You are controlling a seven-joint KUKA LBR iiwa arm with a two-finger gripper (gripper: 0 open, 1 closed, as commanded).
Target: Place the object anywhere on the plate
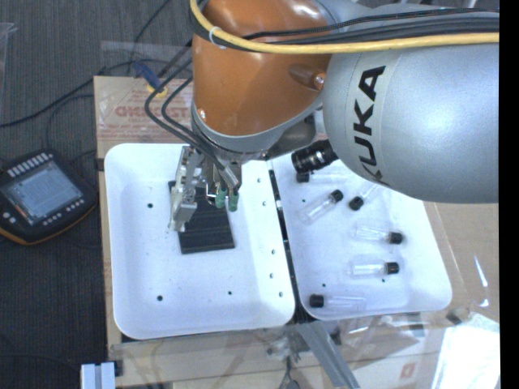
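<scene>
Gripper [204,209] hangs low over the left bin [142,274], right above the black ribbed plate [209,235], w/ its tip close to or touching the plate's upper end, can't tell which. Also can't tell whether it's spread or closed, or whether anything is pinched in it; a clear vial there would be nearly invisible against the metal. No vial seen lying on the plate. Several clear vials w/ black caps [373,267] lie scattered in the right bin [426,286], well apart from the plate, so the task's object is prob one of those, or one carried in the gripper.

Risks, as I judge them: if a vial is carried, it's round & the plate is small, so a release near the edge or from any height could let it roll off onto the bin floor. If nothing is carried, a release here does nothing & the task isn't done. Going any lower could shove or tip the plate, which looks loose in the bin. The big wrist [251,63] also blocks the cam, so a miss would be hard to spot
</scene>
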